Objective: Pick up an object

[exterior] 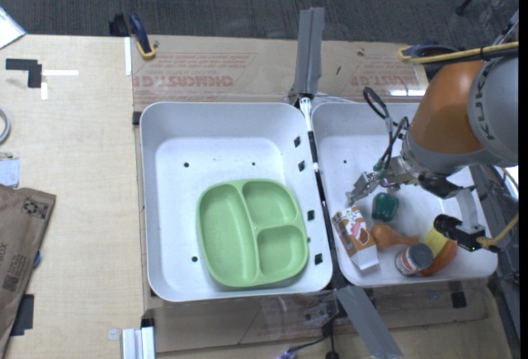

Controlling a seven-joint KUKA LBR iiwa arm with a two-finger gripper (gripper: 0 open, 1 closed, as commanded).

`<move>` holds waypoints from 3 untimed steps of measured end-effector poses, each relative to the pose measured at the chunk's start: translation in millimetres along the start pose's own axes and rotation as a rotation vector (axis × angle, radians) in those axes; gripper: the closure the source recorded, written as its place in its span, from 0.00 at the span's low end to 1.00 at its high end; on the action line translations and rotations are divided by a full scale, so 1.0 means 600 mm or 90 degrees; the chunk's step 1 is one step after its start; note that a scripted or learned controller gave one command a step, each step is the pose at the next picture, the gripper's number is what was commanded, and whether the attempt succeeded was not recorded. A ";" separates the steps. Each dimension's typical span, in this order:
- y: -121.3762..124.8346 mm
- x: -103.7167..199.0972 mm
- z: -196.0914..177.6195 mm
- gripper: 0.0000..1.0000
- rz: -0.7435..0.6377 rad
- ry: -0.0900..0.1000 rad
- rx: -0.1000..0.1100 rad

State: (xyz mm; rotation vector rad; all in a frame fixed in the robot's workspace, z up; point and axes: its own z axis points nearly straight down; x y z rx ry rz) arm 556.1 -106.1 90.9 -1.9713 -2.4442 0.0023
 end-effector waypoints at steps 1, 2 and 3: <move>0.000 -0.002 -0.015 1.00 0.003 0.000 0.000; 0.033 0.012 -0.363 1.00 0.015 -0.001 0.000; 0.188 0.060 -0.274 1.00 -0.067 -0.001 0.000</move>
